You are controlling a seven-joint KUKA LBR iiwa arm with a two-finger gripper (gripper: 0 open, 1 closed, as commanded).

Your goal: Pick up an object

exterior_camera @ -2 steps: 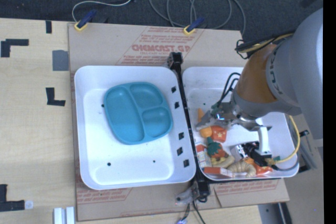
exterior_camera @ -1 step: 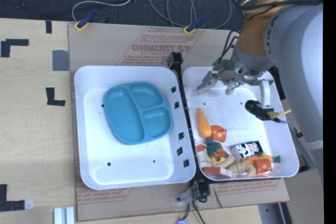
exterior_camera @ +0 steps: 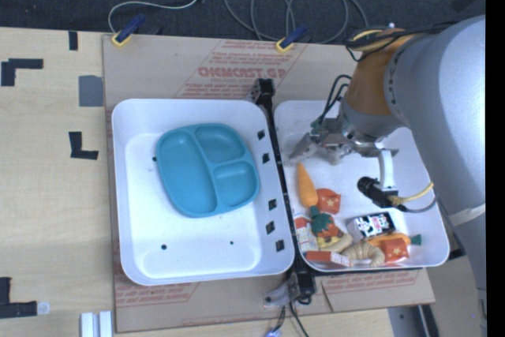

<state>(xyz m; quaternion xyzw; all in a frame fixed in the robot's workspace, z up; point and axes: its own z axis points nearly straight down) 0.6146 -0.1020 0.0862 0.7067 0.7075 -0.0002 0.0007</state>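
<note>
Landmark: the black divider (exterior_camera: 272,170) is running between the two white bins, and every place below is given from it.

Left bin (exterior_camera: 134,249): it is lying to the left of the divider and is holding a blue divided plate (exterior_camera: 208,169) (three compartments), which is sitting in the upper middle part, close to the divider.

Right bin (exterior_camera: 438,245): it is lying to the right of the divider and is holding all the small objects.

Carrot (exterior_camera: 306,185): an orange, tapered toy carrot, lying just right of the divider, with the narrow end pointing up.

Other toys: a red piece (exterior_camera: 328,202) is lying just beside the lower end of the carrot; a black and white carton (exterior_camera: 372,226) is lying farther right; a pile of mixed play food (exterior_camera: 347,245) is crowding the lower edge of the bin, near the bottom end of the divider.

Arm (exterior_camera: 426,99): it is reaching in from the right, grey with an orange band, and it is covering the upper right part of the right bin.

Gripper (exterior_camera: 304,149): it is hanging low over the upper part of the right bin, just right of the divider and directly above the carrot. Its fingers are standing apart and nothing is lying between them.

Cables (exterior_camera: 284,0): they are looping on the dark floor beyond the top end of the divider.
</note>
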